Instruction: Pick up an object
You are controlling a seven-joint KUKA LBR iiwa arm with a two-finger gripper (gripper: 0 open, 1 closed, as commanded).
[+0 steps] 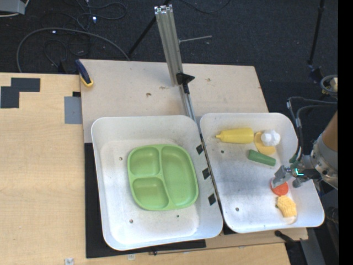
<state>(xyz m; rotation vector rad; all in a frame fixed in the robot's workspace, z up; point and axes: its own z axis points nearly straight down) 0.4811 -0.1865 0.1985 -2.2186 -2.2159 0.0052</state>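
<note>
Right bin (242,214), near end: a yellow corn-like piece (287,207) lies by the near right rim. Just beyond it sits a small red-orange piece (281,189). The hand (288,176) hangs directly over that red-orange piece, at its 12 to 1 o'clock; the dark fingers blur together, so I cannot tell how far they are parted or whether they touch it. The piece rests on the bin floor, not between the fingers. At 10 o'clock from the hand lies a green stick-shaped piece (261,158). Farther, a yellow bottle (236,136) lies on its side, with a white-and-yellow item (268,141) at its 3 o'clock. Left bin (110,148) holds a green divided tray (163,176). Behind both bins the tabletop (220,87) carries an upright metal post (170,43).
</note>
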